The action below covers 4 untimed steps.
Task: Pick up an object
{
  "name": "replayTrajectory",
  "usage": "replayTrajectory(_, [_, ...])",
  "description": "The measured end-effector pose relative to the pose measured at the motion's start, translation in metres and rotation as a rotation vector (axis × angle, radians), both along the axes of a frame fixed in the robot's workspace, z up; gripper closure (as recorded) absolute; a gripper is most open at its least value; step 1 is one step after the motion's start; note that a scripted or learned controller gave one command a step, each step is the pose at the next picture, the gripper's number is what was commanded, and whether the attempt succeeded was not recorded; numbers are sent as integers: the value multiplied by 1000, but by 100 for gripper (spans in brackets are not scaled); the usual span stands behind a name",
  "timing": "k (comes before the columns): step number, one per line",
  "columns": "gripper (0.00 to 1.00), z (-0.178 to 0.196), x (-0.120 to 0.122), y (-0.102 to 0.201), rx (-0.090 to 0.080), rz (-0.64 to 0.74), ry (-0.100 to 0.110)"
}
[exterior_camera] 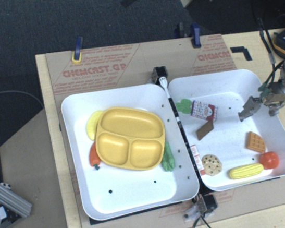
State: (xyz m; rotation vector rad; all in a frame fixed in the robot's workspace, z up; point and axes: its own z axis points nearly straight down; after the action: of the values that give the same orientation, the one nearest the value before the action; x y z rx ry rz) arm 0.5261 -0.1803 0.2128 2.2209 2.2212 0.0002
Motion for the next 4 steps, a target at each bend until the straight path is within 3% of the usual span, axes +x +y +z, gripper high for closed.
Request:
replayTrajectory(2, [0, -102, -7, -8, 3, -1, 7])
replayTrajectory(3, [0, -125, -5, -10, -4, -1, -5])
replayTrajectory(4, [100, -112, -3, -12, -11, -3, -15])
